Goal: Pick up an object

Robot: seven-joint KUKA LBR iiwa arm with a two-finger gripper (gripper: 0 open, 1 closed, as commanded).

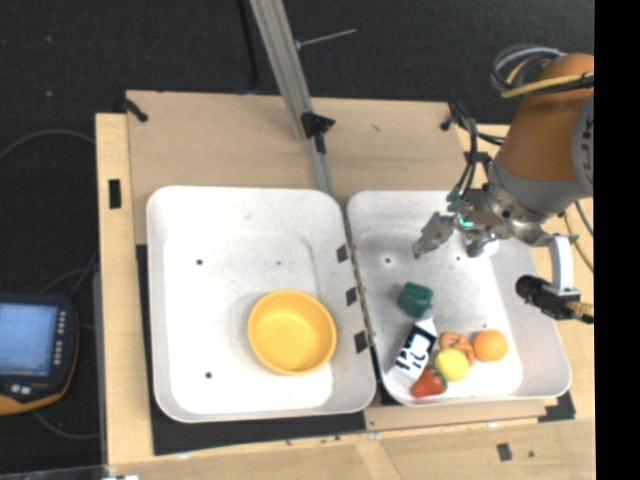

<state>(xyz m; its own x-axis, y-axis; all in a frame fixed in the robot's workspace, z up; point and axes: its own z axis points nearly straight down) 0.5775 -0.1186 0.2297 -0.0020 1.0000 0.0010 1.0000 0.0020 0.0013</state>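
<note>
End effector: fingers spread, holding nothing, above the right bin.
Green block: on the bin floor, just below-left of the end effector, apart from it.

bench: tan board top, set on dark floor
left bin: white, shallow, lies flat on bench
right bin: white, shallow, just beside left bin, edges touching
black mat: under left bin, showing at its left and front edges
</note>
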